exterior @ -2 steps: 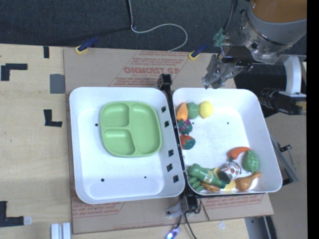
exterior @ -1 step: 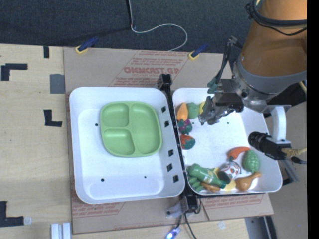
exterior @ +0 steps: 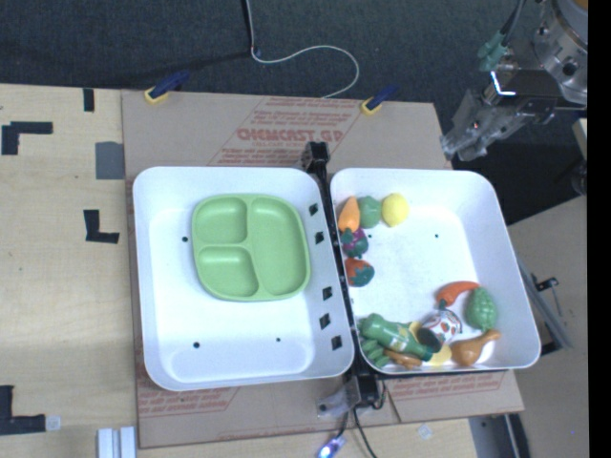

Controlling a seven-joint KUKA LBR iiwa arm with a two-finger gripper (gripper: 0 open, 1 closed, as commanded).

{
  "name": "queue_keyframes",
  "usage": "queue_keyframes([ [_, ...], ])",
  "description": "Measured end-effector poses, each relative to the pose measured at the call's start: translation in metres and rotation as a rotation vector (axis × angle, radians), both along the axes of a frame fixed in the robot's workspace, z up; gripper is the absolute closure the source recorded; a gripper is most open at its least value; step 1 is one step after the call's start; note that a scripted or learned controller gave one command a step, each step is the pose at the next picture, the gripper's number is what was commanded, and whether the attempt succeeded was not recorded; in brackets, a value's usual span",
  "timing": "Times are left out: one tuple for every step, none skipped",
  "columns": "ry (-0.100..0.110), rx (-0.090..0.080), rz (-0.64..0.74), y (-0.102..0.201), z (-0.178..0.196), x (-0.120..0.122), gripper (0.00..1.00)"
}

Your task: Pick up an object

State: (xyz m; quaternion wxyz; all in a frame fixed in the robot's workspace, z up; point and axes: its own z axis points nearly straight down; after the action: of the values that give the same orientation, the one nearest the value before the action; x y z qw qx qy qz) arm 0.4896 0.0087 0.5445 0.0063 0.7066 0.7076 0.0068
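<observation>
Yellow round plastic toy fruit (exterior: 394, 209) sits at the far left of the right white bin (exterior: 482, 191), nearest the end effector (exterior: 468, 136). That grey end effector hovers beyond the bin's far right corner, carrying nothing; its opening cannot be told.

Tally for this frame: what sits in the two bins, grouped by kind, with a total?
Green divided plate, left bin: 1
Yellow ball-like toy, right bin: 1
Other toy food pieces, upper cluster: about 3
Toy food pieces, lower cluster: about 6, overlapping, count uncertain
Total: about 11
</observation>
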Motion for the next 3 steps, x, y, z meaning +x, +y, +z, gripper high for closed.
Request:
queue_keyframes([
  [0.02,-0.001,0.004,0.047,-0.01,-0.006,1.0],
  [0.02,-0.001,0.003,0.085,-0.01,-0.006,1.0],
  [0.02,0.0,0.004,0.131,-0.01,-0.006,1.0],
])
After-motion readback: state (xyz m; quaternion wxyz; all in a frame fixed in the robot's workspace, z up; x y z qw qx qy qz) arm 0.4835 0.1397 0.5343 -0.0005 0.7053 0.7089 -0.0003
